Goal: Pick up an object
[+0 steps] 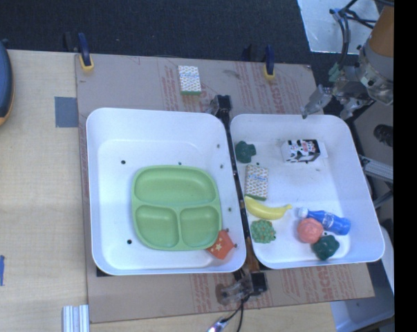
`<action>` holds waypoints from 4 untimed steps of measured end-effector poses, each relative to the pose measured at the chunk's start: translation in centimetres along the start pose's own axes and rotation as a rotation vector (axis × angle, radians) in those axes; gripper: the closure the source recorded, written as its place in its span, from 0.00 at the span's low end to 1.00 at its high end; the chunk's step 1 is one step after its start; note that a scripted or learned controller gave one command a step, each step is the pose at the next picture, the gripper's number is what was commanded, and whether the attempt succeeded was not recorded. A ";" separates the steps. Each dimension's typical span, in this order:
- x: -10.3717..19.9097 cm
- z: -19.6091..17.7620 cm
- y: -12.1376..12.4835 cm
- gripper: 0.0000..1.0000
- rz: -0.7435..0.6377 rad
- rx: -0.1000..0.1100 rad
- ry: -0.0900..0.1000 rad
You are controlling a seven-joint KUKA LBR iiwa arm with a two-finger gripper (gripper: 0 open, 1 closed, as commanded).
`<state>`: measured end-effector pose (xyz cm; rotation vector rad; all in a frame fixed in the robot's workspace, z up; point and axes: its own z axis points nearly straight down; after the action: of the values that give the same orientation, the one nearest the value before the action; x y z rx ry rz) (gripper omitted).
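Note:
My gripper [330,105] hangs over the far right corner of the right bin [357,178], open, with nothing between its fingers. Nearest to it in that bin is a black-and-white carton [302,150]. Further in lie a dark green lump [245,151], a patterned sponge [256,181], a yellow banana [267,209] and a green leafy toy [263,231]. At the near right are a blue bottle [327,220], an orange-red ball [309,231] and a dark green piece [326,247].
The left bin [108,185] holds a green divided plate [175,207] and a red-orange toy [222,244] at its near right corner. A patterned block [189,79] lies on the cardboard behind the bins. Clamps stand along the far edge.

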<state>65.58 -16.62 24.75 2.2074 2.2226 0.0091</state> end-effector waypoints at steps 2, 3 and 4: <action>1.0 15.7 -7.6 0.00 -0.003 0.010 0.001; -3.1 14.9 -18.7 0.00 0.010 0.020 0.005; -0.7 9.3 -12.5 0.00 0.001 0.009 0.001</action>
<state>53.23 -17.43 15.29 2.2131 2.2270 0.0010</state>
